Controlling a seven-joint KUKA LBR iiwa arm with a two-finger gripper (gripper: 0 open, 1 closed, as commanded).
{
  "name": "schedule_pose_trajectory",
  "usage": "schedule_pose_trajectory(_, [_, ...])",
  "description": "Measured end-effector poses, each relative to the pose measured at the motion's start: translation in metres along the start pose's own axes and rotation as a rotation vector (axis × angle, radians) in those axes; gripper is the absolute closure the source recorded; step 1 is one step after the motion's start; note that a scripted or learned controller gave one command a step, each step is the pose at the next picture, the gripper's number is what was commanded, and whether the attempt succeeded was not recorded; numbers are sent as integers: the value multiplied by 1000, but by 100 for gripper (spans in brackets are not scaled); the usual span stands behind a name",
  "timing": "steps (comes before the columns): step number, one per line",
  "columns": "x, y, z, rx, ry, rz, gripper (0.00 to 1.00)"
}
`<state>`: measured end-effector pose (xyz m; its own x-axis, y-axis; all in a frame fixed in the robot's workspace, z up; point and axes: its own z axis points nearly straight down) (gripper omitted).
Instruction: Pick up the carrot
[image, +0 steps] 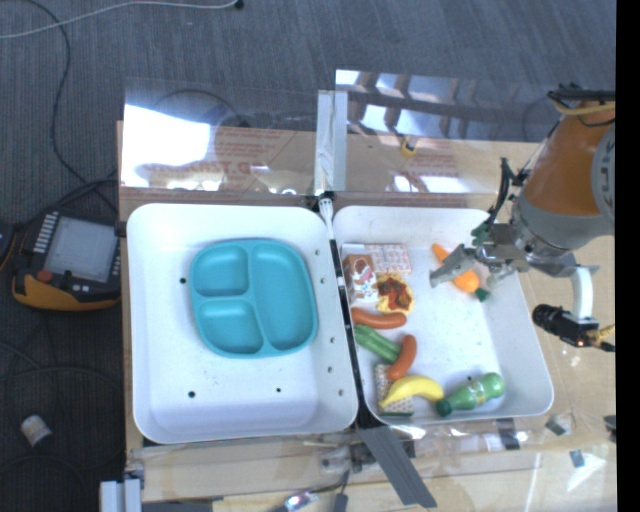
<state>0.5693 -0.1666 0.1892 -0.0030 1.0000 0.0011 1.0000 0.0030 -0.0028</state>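
The carrot (466, 283) is orange with a small green end and lies slantwise in the upper right part of the right bin (520, 340). Its pointed orange tip pokes out at the upper left. My gripper (455, 268) is right over the carrot's middle, covering part of it, with the grey and orange arm (565, 190) coming in from the right. The view does not show whether the carrot is gripped or just lies beneath the gripper.
The right bin also holds a snack packet (378, 268), a sausage (380, 320), a green pepper (376, 343), a red chilli (404, 354), a banana (414, 389) and a green bottle (472, 392). The left bin (160, 340) holds a blue divided plate (252, 297).
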Motion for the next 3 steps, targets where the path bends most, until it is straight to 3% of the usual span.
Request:
schedule_pose_trajectory(1, [-50, 42, 87, 2, 7, -71, 0])
schedule_pose_trajectory(2, [-48, 74, 96, -12, 4, -108, 0])
schedule_pose_trajectory(3, [-49, 75, 88, -15, -5, -110, 100])
